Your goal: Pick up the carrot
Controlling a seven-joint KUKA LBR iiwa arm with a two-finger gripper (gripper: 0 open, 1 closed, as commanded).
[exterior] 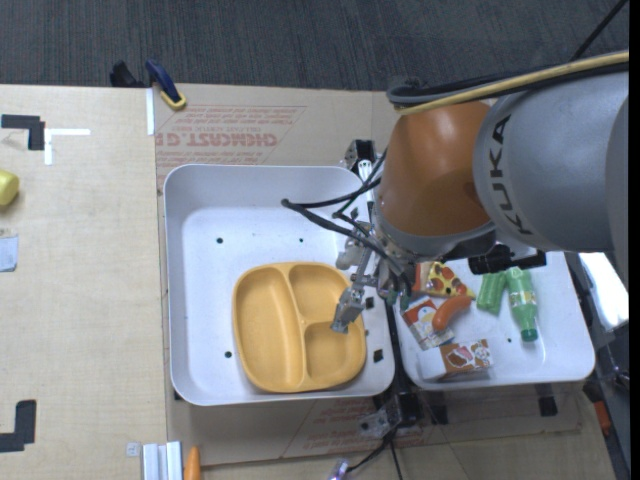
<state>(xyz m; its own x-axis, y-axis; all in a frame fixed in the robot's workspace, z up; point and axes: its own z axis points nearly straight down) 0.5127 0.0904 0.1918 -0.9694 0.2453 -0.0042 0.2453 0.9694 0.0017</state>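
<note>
The carrot (452, 310) is a small orange stick lying in the right bin (560, 368), near that bin's left wall and on top of a flat card. My gripper (350, 308) hangs over the left bin (200, 268), above the right side of a yellow divided plate (280, 328). It is to the left of the carrot, across the wall between the two bins. Nothing shows in the gripper. The big orange and grey wrist covers the back of the right bin.
The right bin also holds a pizza-slice toy (440, 280), two green bottles (490, 293) (522, 306) and a small printed packet (468, 356). Black cables (320, 213) run from the wrist over the left bin. A yellow object (6, 188) lies at the bench's far left.
</note>
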